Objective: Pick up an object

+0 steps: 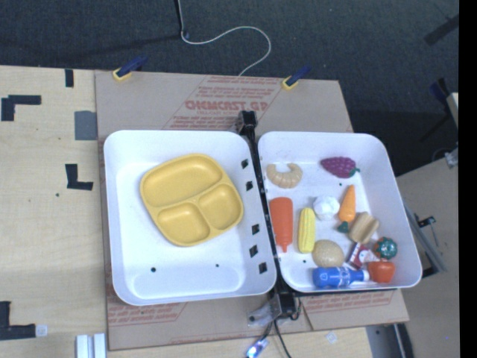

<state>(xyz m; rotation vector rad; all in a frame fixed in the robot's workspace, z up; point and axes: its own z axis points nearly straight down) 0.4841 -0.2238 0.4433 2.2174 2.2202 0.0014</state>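
The right bin (387, 162) holds several toy foods. A long orange-red piece (281, 221) lies by the divider, with a yellow corn cob (306, 230) beside it. A croissant (285, 174) sits at the bin's back left and purple grapes (338, 165) at the back. An orange carrot (347, 203) leans next to a small white piece (326, 206). A tan potato (327, 253), a blue bottle (337, 277), a bread roll (363, 227) and a red piece (381, 271) crowd the front right corner.
The left bin (123, 274) holds a yellow three-section plate (191, 198). Both bins rest on a cardboard sheet (216, 99) held by clamps on the wooden bench. A white cable (223, 36) loops behind the bins.
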